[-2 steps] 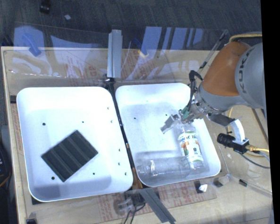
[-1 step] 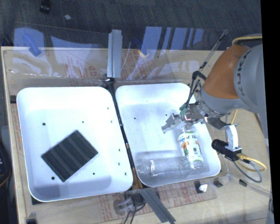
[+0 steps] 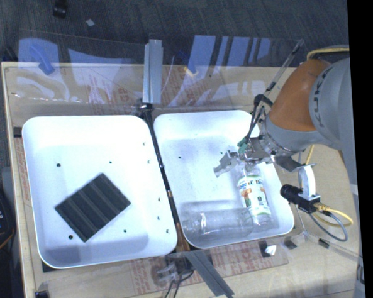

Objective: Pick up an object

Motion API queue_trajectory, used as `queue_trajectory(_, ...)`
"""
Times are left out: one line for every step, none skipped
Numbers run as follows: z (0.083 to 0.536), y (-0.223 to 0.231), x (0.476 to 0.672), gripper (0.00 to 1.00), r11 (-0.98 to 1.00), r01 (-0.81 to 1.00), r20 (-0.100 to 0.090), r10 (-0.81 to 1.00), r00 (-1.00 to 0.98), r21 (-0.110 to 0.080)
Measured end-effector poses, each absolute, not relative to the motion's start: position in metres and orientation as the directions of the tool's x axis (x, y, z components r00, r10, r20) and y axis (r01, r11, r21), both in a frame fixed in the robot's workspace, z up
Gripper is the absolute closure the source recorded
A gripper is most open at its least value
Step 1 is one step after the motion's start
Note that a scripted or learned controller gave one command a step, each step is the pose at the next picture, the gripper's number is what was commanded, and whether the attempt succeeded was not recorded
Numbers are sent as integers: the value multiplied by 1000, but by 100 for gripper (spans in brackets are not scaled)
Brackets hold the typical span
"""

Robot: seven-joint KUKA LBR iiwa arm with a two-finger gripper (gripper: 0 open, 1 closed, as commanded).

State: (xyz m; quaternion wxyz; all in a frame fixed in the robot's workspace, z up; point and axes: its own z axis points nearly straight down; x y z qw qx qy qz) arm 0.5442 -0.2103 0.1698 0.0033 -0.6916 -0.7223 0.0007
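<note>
Wooden bench (image 3: 76,89), two white bins (image 3: 41,141), dark carpet (image 3: 165,14).

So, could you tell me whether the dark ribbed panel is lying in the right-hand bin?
No, the dark ribbed panel lies in the left bin.

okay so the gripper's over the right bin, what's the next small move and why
Probably lower straight down onto the bottle. The gripper sits just above its top end, and the bottle lies flat in the right bin, apart from the clear cup.
</note>
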Motion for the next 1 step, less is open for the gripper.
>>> queue_trajectory(180, -184, 530, 0, -8, 1000, 2, 1000, 8, -5)
